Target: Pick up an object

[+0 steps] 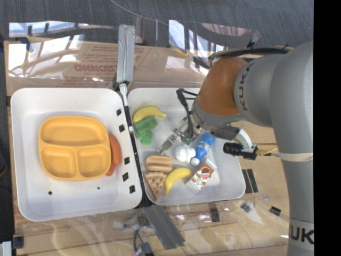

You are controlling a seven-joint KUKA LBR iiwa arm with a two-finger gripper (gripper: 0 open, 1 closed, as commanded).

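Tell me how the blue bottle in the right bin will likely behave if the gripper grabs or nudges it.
The blue bottle lies on its side, so its round body would probably roll when nudged. It looks like smooth plastic, likely slippery between fingers. It touches the white ball, which would probably shift too.

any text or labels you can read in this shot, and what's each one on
"KUKA" on the grey arm, only partly seen by the orange band.
"KU", cut off at the frame edge, low on the arm.
Red print on the cardboard behind the bins: too blurred to read.
Print on the small carton and blue bottle: too small to read.
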